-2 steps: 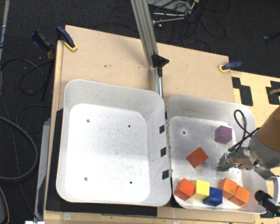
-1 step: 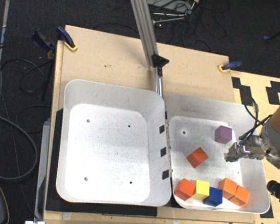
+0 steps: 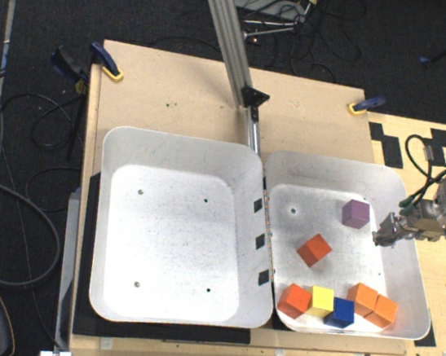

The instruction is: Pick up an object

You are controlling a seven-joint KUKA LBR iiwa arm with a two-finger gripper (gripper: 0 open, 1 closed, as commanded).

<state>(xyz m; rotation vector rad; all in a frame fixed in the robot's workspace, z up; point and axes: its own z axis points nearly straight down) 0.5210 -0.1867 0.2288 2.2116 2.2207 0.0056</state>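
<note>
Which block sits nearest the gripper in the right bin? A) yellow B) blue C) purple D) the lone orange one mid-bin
C. The purple block lies at the back of the right bin, just left of the gripper, while the yellow block and blue block sit along the front wall and the lone orange block is farther left, mid-bin.
</note>
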